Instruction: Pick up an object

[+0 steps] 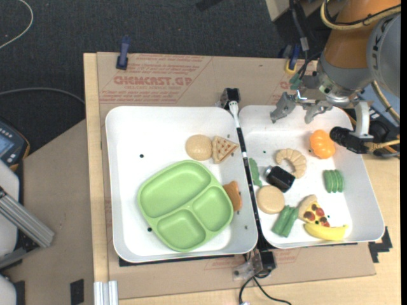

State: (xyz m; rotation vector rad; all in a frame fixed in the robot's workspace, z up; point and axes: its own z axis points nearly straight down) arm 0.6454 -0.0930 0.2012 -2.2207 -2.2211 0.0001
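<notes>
**Gripper spread over the far edge of the right bin, nothing in it**

I see the grey two-finger gripper (297,111) hanging above the far rim of the right white bin (369,199), its fingers spread apart with only bare white bin floor between them. The grey arm with the orange band (359,8) reaches in from the far right.

The candidates for picking lie in that right bin. Closest to the gripper is a round orange toy fruit (322,143), a little nearer and to the right of it. Left of that fruit sits a curled tan croissant (292,161), touching a small black block (279,177) on its near left. A flat round tan cookie (271,199) lies just nearer than the block. A green ridged vegetable (332,180) rests by the right side. Along the near edge I see a dark green pod (285,221), a pizza slice (313,209) and a yellow banana (326,231), the slice touching the banana.

In the left white bin (121,170) lies a light green divided plate (184,204), with a round tan biscuit (198,147) and a triangular waffle piece (223,149) at its far side.
</notes>
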